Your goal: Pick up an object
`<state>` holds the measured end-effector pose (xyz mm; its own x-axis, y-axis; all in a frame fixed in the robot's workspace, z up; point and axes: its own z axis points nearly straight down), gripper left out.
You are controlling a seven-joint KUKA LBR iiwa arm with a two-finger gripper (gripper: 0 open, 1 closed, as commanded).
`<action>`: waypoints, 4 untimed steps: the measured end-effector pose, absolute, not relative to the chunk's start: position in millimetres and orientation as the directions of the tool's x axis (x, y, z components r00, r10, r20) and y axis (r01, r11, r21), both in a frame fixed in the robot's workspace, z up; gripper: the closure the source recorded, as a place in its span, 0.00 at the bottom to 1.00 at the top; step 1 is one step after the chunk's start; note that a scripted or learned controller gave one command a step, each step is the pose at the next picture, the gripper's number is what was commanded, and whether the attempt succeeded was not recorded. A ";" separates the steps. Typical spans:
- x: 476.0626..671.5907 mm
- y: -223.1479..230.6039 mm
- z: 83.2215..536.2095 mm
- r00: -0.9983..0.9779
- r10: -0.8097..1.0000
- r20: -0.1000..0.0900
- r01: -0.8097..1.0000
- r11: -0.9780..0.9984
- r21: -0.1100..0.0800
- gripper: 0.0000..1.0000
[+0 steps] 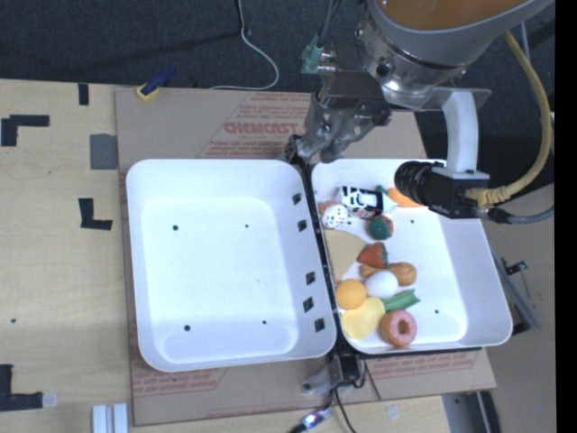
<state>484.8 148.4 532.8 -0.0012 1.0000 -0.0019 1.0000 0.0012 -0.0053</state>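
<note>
My gripper (pixel 311 148) hangs over the back end of the divide between the two bins, above the right bin's (pixel 469 278) far left corner. The right bin holds several small toy foods along its left side: a black-and-white item (pixel 361 199), a white spotted piece (pixel 335 216), a green piece (pixel 380 227), a red strawberry (pixel 373 254), a white egg (pixel 381 284), an orange ball (pixel 351 293), a yellow pear (pixel 362 317) and a pink donut (pixel 398 328). The gripper is behind and above the pile, nearest the spotted piece.
The left bin (pixel 216 260) sits beside the right one on a cardboard sheet (pixel 180 133). The arm's wide body (pixel 433 25) and a black cylinder on it (pixel 428 186) overhang the right bin's back edge. A cable (pixel 257 52) trails behind the bins.
</note>
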 end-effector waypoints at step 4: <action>491.0 235.3 537.8 -0.005 1.000 0.002 1.000 0.005 0.004 1.00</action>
<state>491.0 235.3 537.8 -0.0048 1.0000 0.0019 1.0000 0.0048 0.0042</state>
